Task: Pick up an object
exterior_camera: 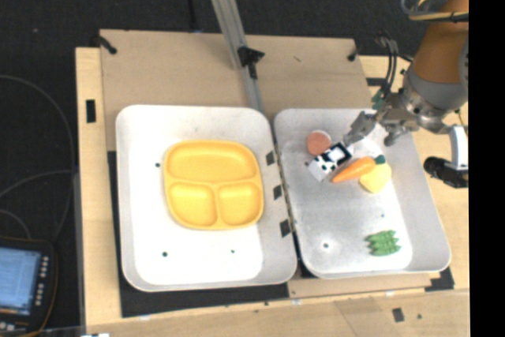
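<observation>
The gripper (364,125) is hanging at the upper right of the right bin (418,249), jaws I cannot tell apart or together, while the carrot (353,169) is lying just below it toward lower left, long axis running roughly left-right.

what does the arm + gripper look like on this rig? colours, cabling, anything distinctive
Grey KUKA arm with a rounded orange band above the wrist and a pale grey ring-shaped piece at the top. The two-finger gripper is grey metal with dark parts. Thin dark cables run along the wrist. No markings are legible.
</observation>
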You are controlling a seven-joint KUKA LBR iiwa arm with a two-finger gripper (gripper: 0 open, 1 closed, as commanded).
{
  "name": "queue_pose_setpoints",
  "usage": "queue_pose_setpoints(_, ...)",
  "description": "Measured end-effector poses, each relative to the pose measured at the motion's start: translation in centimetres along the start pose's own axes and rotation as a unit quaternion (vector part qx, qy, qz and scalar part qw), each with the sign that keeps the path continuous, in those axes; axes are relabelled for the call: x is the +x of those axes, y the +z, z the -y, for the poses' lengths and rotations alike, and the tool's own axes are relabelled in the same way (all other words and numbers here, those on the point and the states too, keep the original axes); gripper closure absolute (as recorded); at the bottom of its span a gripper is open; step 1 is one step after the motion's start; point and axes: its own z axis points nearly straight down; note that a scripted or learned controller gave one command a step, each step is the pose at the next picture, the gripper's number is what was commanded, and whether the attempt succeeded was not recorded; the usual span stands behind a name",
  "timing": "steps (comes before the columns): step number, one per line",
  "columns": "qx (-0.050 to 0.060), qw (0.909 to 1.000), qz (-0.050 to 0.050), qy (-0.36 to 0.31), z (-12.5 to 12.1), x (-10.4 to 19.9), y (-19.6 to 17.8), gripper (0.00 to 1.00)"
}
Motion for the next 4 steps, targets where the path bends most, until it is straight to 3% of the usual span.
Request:
queue_pose_setpoints(1,0.001,1.0000,0.000,0.003,0.5,-0.1,6.3,0.00)
queue_pose_setpoints(2,-0.011,0.9999,0.002,0.001,-0.1,-0.3,7.5,0.00)
queue_pose_setpoints(3,-0.013,0.9999,0.002,0.002,-0.2,-0.4,6.5,1.00)
queue_pose_setpoints(4,-0.002,1.0000,0.001,0.001,-0.9,-1.3,1.3,1.00)
